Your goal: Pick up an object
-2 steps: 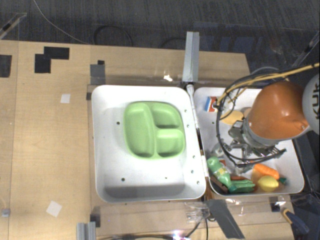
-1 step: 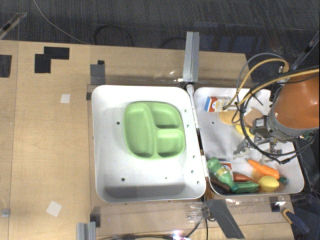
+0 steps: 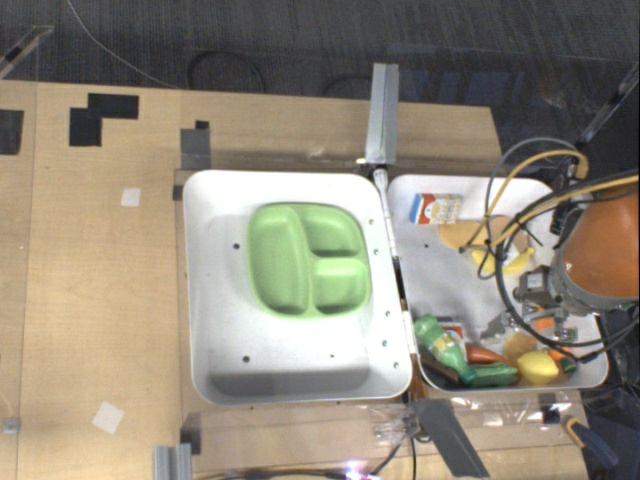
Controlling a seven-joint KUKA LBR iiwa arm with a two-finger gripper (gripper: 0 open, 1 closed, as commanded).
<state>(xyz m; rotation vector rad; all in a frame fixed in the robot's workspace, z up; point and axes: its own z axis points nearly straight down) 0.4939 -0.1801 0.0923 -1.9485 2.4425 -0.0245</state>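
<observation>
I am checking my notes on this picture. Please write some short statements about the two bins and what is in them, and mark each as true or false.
1. The green divided tray lies in the left bin. True.
2. The yellow lemon lies in the left bin. False: it lies in the right bin, near its front edge.
3. The arm reaches over the right bin. True.
4. The green bottle rests on the green divided tray. False: it lies in the right bin, near its front left corner.
5. A small white carton lies near the back of the right bin. True.
</observation>
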